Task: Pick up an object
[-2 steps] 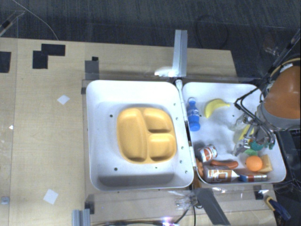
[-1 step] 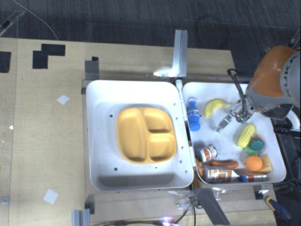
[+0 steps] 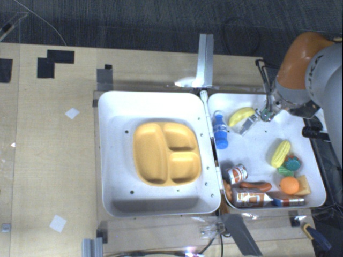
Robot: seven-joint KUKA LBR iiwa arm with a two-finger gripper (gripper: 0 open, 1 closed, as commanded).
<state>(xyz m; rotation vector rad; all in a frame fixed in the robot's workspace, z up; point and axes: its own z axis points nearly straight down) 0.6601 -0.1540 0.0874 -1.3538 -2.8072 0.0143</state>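
Left bin (image 3: 107,159): one divided tray (image 3: 166,153), near the middle.

Right bin (image 3: 316,175): bottle (image 3: 219,130) against the left wall, toward the back; banana (image 3: 241,115) just right of it, at the back. Gripper (image 3: 256,118) beside the banana's right end. Corn (image 3: 281,153) right of centre. Can (image 3: 236,174) at front left. Sausage (image 3: 255,186) in front of the can, second can (image 3: 251,198) along the front wall. Orange (image 3: 289,185) at front right, in front of the corn.

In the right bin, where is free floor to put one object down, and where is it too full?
Free floor in the right bin: the middle, between the blue bottle, the corn and the can. The top right corner, beyond the gripper by the banana, looks open too. It is crowded along the bottom edge, around the sausage and orange.
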